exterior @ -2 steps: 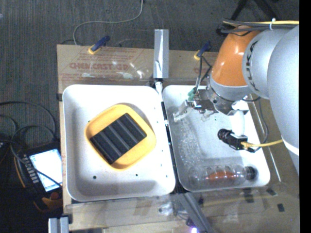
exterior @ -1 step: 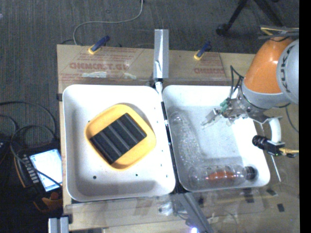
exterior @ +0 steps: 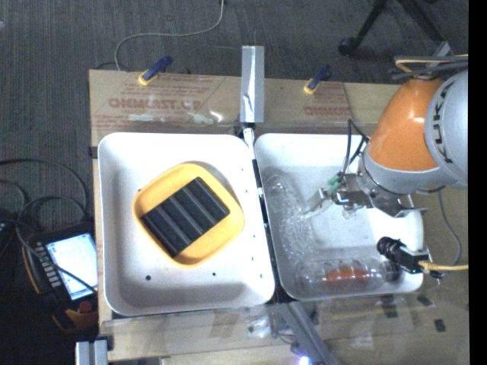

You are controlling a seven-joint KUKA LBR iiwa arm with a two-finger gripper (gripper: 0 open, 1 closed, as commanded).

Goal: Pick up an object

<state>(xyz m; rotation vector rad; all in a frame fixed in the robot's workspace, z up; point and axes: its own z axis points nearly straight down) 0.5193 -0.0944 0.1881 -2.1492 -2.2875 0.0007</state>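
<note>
In the right bin (exterior: pixel 335 149) a crumpled clear plastic bottle (exterior: pixel 285 207) lies along the left wall. A second clear bottle (exterior: pixel 342 274) with something orange inside lies across the bin's front edge. My gripper (exterior: pixel 329 198) hangs low over the middle of this bin, just right of the crumpled bottle and above the orange-filled one. The grey arm with its orange band (exterior: pixel 407 131) covers the bin's right side. In the left bin (exterior: pixel 118 166) a yellow tray-like object (exterior: pixel 190 213) with a black ribbed top lies tilted in the middle.
A metal divider post (exterior: pixel 252 82) stands at the back between the bins. Two blue-and-yellow clamps (exterior: pixel 154 69) hold the cardboard backing. A black cable connector (exterior: pixel 392 248) hangs by the right bin's right wall. Floor cables and a device (exterior: pixel 68 261) lie left of the bench.
</note>
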